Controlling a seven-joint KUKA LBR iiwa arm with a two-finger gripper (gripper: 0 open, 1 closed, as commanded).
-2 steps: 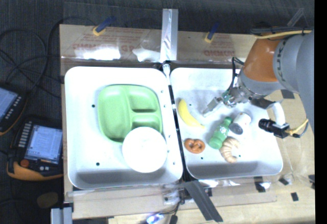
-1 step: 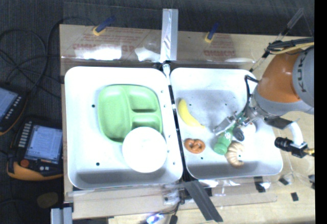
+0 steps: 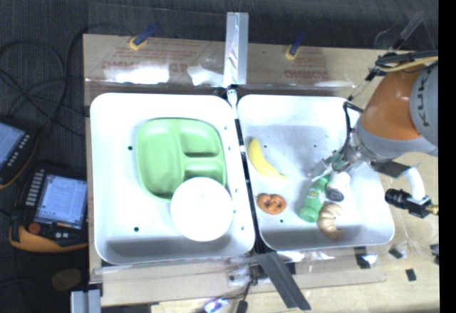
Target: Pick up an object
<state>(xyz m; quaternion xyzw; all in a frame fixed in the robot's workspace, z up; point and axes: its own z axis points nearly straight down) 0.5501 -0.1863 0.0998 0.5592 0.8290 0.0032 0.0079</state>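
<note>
The right bin (image 3: 299, 106) holds a yellow banana (image 3: 262, 160), a small brown pretzel (image 3: 271, 202), a green bottle (image 3: 312, 203) and a tan bread roll (image 3: 329, 217). My gripper (image 3: 328, 167) reaches in from the right, low over the bin floor. It sits just above the top end of the green bottle and right of the banana. The wrist and its cables hide the gripper's tip, so I see nothing clearly held.
The left bin (image 3: 114, 162) carries a green divided tray (image 3: 178, 151), and a round white plate (image 3: 202, 208) overlaps the tray's front corner. A raised divider (image 3: 241, 162) separates the bins. The arm's orange band (image 3: 395, 108) hangs over the right bin's far right corner.
</note>
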